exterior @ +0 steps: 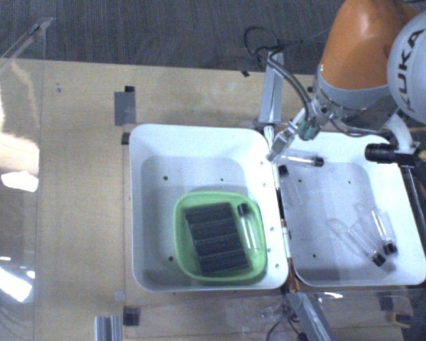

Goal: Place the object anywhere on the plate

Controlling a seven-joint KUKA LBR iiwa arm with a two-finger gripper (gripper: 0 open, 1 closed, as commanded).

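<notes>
**One vial on the plate, more left in the right bin**

Judging from how things lie, the task is partly done. A clear vial (252, 227) with a dark cap lies along the right side of the green plate (182, 254), which sits in the left bin (148, 190); the cap points toward the far edge of the plate. A black ribbed block (214, 240) fills the middle of the plate, and the vial rests just beside it.

The right bin (412, 261) holds what is left. One vial (302, 160) lies near its far-left corner, just under the claw (280, 146). Two or three more vials (373, 236) lie close together toward the near-right corner, their dark caps pointing to the near side; they are clear enough that their outlines blur into the white floor, so the exact count is hard to tell.

The claw hangs over the divide between the bins, at the far edge. Whether it is wide or narrow I cannot tell, and nothing can be seen held in it.

The vials are small transparent tubes, each with a black cap, faint against the white bin and plainer on the green plate. They look smooth and round, so they would likely roll if nudged
</notes>
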